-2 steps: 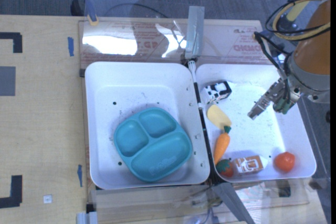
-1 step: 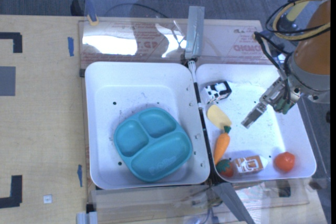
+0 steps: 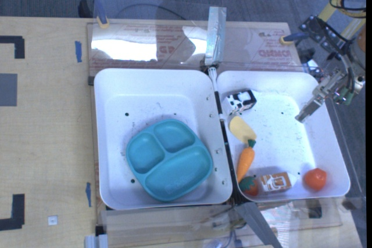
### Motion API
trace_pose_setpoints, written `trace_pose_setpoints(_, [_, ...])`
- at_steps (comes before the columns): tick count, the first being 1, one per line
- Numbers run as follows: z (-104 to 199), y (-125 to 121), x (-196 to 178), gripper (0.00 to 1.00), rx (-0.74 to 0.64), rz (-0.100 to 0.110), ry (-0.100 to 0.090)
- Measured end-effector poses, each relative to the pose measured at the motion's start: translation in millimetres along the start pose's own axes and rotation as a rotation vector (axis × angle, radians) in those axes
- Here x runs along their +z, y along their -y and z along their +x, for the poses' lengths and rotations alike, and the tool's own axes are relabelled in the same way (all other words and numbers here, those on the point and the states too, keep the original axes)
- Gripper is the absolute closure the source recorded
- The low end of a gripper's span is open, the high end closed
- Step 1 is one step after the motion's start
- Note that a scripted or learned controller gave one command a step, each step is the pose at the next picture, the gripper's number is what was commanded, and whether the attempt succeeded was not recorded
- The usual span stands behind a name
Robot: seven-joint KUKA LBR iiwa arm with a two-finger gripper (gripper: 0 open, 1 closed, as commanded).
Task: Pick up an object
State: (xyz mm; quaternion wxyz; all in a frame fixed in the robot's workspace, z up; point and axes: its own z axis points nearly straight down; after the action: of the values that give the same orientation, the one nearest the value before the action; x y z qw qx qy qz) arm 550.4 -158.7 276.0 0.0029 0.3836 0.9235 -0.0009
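Gripper point(image 3: 306, 113): seen at the right side of the view, over the right bin's far right part; one slim grey finger slants down and left toward the bin floor. Whether a second finger stands apart from it cannot be told, as the wrist hardware blurs together. Nothing shows between its tips.
Arm point(image 3: 340, 67): largely cut off by the right edge; dark brackets, cables and a yellow hose crowd the upper right corner, and their parts are hard to separate.
Right bin point(image 3: 325, 125): white, shallow, speckled with dark flecks on its floor; its near rim is partly lost under clear plastic.
Black-and-white toy point(image 3: 240, 101): near the bin's far left corner; its shape is too small to name with certainty.
Yellow piece point(image 3: 240, 127): just in front of the black-and-white toy, by the left wall, touching or nearly touching the carrot's green top.
Carrot point(image 3: 245, 163): orange, lying along the left wall, its tip pointing to the near corner.
Red-and-green item point(image 3: 250, 186): at the near left corner, partly hidden by the carrot's tip and the rim.
Small carton point(image 3: 275, 182): lying flat just beside the red-and-green item; its print is unreadable.
Orange-red ball point(image 3: 315, 179): near the bin's near right corner, well apart from the gripper.
Left bin point(image 3: 116, 101): white, bearing a teal divided plate point(image 3: 169, 158) toward its near right.
Clear panels point(image 3: 174, 38): behind both bins, glare washing out the lettering beneath.
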Motion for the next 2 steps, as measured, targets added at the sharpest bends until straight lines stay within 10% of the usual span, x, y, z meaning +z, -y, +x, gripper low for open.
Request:
trace_pose_setpoints(1, [-42.4,51.5,74.1,0.00,-0.046,0.003,-0.009])
trace_pose_setpoints(2, [-44.6,48.1,59.2,1.00,-0.047,-0.005,0.003])
